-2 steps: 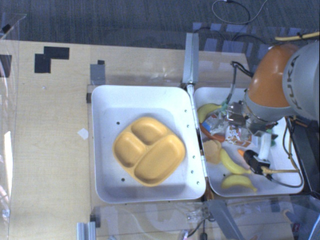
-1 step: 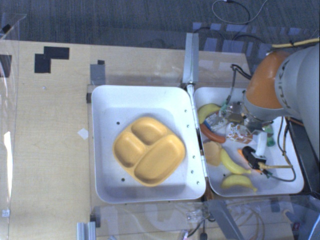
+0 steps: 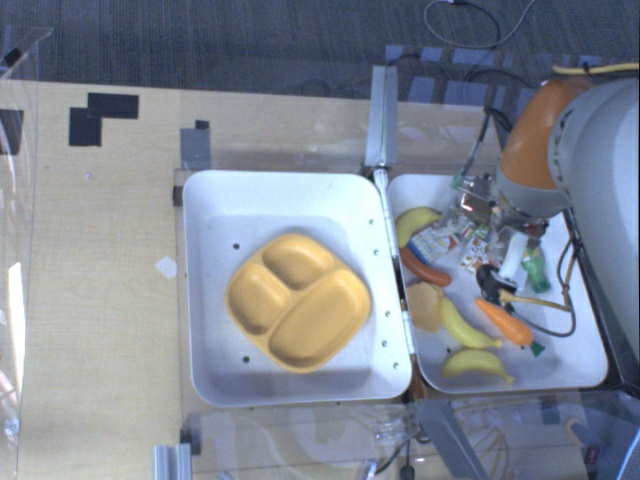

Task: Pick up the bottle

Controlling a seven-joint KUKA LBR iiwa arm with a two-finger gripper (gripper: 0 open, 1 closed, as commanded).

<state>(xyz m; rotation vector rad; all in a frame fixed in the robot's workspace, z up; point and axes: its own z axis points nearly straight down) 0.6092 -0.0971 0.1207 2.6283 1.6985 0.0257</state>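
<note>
A small green bottle (image 3: pixel 535 269) with a pale part towards its left end lies in the right bin (image 3: pixel 580 368), near that bin's right wall. My gripper (image 3: pixel 489 251) hangs over the middle of the right bin, just left of the bottle, below the arm's orange band (image 3: pixel 532 138). Its tip sits among a crumpled printed packet (image 3: pixel 441 240) and dark parts, so what it touches is unclear. The wrist covers the bottle's upper end.
The right bin also holds a yellow-green fruit (image 3: pixel 414 222), a red sausage-like item (image 3: pixel 426 268), a tan lump (image 3: pixel 427 306), two bananas (image 3: pixel 478 364) and a carrot (image 3: pixel 504 323). A yellow divided plate (image 3: pixel 300 300) lies in the left bin (image 3: pixel 215 368).
</note>
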